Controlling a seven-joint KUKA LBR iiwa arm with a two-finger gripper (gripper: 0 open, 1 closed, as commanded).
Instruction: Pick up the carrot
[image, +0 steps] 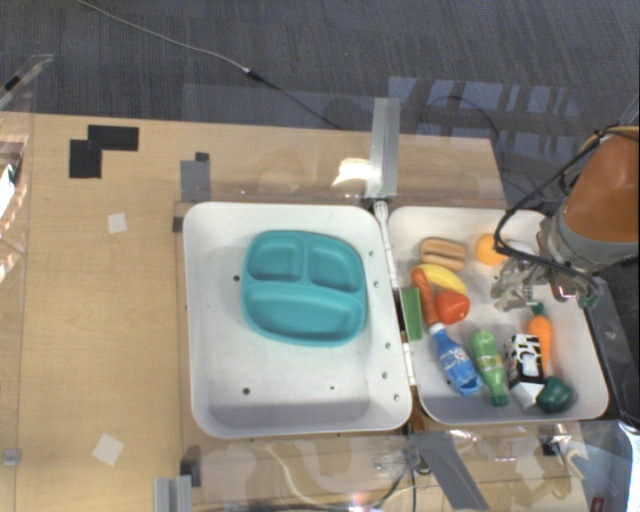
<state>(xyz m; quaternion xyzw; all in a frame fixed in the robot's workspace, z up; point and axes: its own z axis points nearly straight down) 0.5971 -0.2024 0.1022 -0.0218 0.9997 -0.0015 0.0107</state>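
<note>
My fingers hang over the right bin; whether they are parted or closed I cannot tell. The carrot lies just below them, unheld, near that bin's right wall. Risk noted: the cow-print carton touches its left side and the dark green piece sits near its tip, so a descent slightly off could pinch a neighbour or skid along the carrot.

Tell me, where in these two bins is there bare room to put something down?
The left bin has bare floor all around the teal tray, widest along its near edge and left side. The right bin is crowded: hot dog, banana, bottles, carrot and the gripper leave only narrow strips.
</note>
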